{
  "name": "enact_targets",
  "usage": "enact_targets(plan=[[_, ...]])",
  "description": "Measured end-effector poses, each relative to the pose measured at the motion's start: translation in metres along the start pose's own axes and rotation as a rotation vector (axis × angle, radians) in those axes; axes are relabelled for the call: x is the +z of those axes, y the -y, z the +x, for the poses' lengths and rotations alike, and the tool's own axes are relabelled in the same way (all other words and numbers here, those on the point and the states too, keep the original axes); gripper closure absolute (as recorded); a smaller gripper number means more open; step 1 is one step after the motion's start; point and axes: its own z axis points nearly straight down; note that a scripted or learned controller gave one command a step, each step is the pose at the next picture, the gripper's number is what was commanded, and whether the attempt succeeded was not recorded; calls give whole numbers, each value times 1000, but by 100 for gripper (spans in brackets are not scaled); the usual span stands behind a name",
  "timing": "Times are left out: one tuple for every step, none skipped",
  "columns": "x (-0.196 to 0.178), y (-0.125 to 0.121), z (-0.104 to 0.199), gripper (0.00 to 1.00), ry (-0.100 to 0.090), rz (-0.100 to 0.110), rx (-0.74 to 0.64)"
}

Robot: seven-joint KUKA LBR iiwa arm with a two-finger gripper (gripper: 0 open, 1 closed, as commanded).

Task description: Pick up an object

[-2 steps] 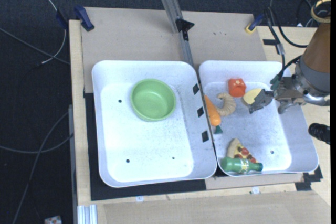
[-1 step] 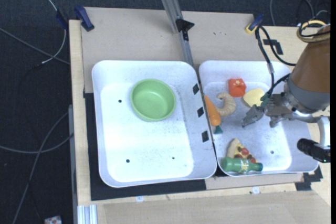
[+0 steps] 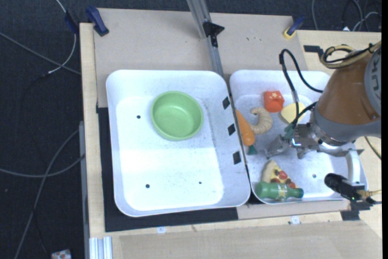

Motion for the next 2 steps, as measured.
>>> enact_targets(plan=[[25,1,1,0,-1,-3,1],[12,0,2,100,-1,-9,2]])
